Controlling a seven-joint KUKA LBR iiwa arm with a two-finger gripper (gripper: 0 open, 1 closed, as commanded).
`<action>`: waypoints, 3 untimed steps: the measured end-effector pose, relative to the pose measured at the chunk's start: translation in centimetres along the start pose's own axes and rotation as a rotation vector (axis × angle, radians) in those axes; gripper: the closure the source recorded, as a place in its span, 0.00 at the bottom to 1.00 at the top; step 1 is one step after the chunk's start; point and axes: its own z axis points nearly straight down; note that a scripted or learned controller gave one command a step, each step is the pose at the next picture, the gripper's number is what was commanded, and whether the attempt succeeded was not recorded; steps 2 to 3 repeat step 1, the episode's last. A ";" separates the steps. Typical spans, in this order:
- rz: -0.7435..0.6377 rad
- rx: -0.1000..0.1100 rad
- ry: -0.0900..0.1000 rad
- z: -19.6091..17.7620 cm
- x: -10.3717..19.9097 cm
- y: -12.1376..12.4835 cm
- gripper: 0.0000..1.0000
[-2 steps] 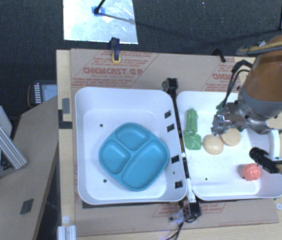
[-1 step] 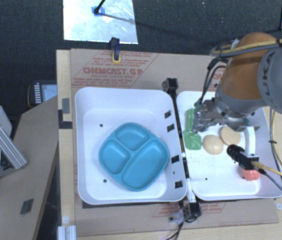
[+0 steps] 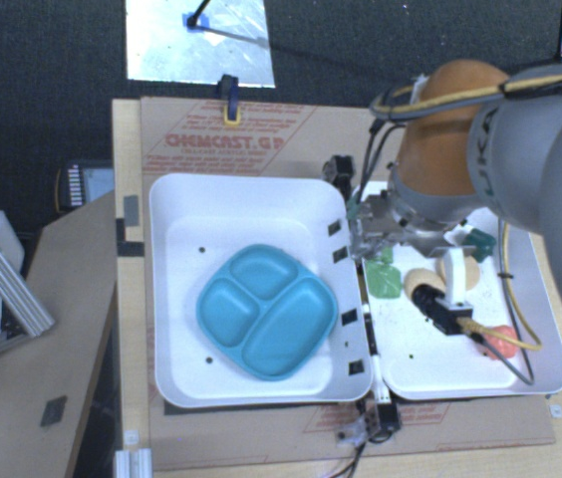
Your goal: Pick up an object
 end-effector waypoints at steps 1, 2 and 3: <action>0.000 -0.003 0.001 -1.3 5.6 2.5 1.00; 0.000 -0.003 0.001 -1.3 5.6 2.5 1.00; 0.000 -0.003 0.001 -1.3 5.6 2.5 1.00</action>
